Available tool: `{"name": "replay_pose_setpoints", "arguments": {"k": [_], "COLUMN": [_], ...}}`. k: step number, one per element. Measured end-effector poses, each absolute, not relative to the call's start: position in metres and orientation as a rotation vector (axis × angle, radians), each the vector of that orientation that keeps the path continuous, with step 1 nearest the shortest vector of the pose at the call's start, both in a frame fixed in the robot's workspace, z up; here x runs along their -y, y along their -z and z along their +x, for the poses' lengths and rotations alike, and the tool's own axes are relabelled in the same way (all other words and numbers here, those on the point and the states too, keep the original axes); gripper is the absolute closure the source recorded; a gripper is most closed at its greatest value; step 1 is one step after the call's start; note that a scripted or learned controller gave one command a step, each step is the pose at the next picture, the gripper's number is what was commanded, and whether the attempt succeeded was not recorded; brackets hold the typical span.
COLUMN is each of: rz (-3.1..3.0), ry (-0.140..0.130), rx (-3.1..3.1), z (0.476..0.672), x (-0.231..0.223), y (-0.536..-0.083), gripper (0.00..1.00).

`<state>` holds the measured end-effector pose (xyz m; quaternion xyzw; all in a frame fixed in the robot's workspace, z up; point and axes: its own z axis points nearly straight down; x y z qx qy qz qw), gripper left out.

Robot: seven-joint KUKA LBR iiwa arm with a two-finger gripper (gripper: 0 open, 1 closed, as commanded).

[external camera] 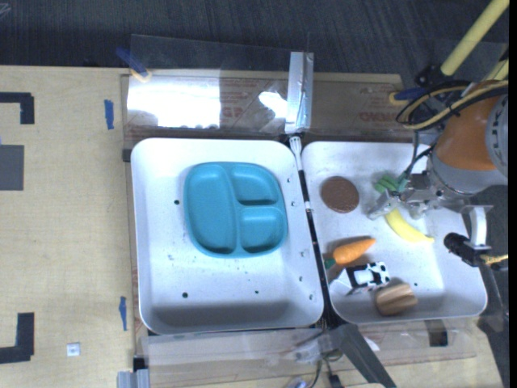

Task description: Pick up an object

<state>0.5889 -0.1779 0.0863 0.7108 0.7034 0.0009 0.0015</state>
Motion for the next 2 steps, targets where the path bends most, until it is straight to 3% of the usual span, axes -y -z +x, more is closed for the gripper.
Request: {"name": "replay_pose_setpoints", "arguments": {"k": [1, 2], "rz": [2.232, 2.383], "ry": [-0.010, -0.003], "rx": [-2.199, -2.045], "z": [0.591, 0.602], "x": [0.180, 0.139], "y": [-0.099, -0.198], "gripper": [1.00, 1.00]}}
